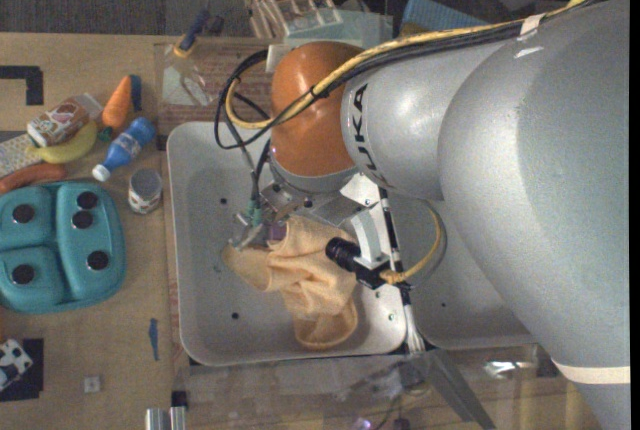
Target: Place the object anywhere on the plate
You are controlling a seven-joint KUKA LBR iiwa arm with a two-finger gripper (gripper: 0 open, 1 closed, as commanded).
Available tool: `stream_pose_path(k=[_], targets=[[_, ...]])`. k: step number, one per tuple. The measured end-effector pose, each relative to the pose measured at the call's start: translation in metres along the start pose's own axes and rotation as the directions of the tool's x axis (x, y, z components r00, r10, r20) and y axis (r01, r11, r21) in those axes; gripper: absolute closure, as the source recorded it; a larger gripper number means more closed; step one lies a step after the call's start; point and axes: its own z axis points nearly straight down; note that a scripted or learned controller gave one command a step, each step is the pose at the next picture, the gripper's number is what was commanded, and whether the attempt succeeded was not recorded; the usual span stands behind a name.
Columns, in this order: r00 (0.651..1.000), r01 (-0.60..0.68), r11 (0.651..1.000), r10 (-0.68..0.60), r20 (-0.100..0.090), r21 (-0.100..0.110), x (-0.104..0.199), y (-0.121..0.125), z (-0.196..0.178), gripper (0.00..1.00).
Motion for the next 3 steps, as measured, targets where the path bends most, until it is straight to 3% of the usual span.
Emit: stream_pose_path(k=[1, 2, 3], targets=[[0.996, -0.073, 0.994, 0.077, 0.043, -0.087, 0.028, -0.028, 0.010, 0.00], [0.706, -0.708, 0.706, 0.708, -0.003, -0.007, -0.001, -0.070, 0.018, 0.00], [0.706, -0.708, 0.706, 0.708, -0.003, -0.007, 0.000, -0.070, 0.018, 0.00]])
